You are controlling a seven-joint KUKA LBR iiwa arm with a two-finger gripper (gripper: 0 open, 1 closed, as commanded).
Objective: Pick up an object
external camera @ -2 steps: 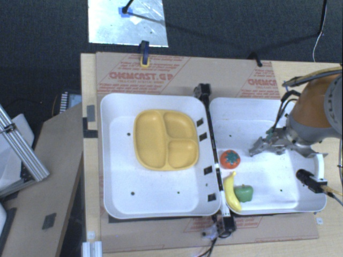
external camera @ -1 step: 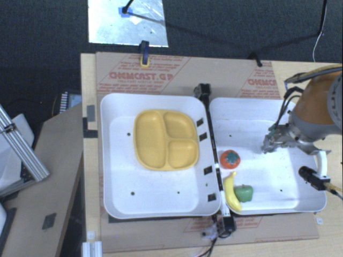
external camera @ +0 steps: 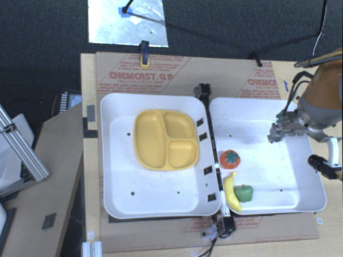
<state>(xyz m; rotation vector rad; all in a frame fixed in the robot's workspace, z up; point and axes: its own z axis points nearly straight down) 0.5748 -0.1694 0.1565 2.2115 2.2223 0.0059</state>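
Nothing was lifted yet: the claw (external camera: pixel 276 131) hung over the right bin (external camera: pixel 257 116) (whether open or closed could not be told), well apart from the tomato (external camera: pixel 230 159), banana (external camera: pixel 231 193) and green fruit (external camera: pixel 245 193) lying near the divider.

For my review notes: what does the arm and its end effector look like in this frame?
The arm enters from the view's right: an orange-brown rounded section above a grey wrist housing. Thin cables, one bluish, loop along its left side. The end effector is a small grey metal assembly at the tip. A separate black piece juts near the arm's lower edge.
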